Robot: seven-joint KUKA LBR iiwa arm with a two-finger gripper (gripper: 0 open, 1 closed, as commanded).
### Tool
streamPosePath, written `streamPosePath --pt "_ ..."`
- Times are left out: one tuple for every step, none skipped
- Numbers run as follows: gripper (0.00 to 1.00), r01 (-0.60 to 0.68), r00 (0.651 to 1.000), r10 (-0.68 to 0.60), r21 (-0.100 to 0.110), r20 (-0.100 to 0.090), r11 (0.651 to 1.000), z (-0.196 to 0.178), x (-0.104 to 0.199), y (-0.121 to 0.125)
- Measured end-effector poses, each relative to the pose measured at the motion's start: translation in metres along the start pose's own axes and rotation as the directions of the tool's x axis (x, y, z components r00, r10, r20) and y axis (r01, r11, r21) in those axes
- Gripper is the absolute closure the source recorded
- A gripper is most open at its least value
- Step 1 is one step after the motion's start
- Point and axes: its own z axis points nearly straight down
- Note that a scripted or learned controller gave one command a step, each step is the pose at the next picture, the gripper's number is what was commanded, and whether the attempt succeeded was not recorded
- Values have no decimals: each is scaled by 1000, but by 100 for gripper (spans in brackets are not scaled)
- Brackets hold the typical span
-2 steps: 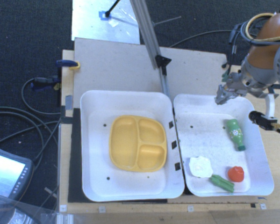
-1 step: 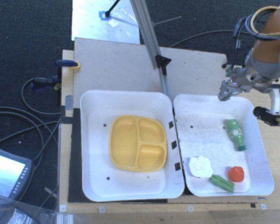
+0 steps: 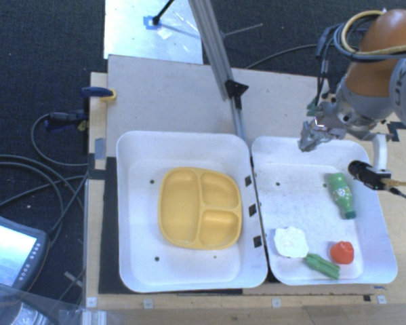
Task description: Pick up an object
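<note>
My gripper hangs over the far edge of the right bin, pointing down, with nothing seen between its fingers. In that bin a green bottle lies near the right wall. A white lump, a small green piece and an orange-red piece lie close together at the bin's near end. All of them lie well below the gripper in the view. A yellow divided plate rests in the middle of the left bin.
A slanted grey pole crosses the back of the bench and ends at a black bracket near the bins' divide. Black clips sit along the ridge between the bins. Cables and a pendant lie on the floor at the left.
</note>
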Motion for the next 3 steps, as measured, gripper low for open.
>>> streamPosePath --pt "100 0 1000 0 3 0 1000 8 48 -29" --pt "100 0 1000 0 2 -1 1000 3 94 -55" --pt "100 2 1000 -2 2 -2 1000 -2 152 -71"
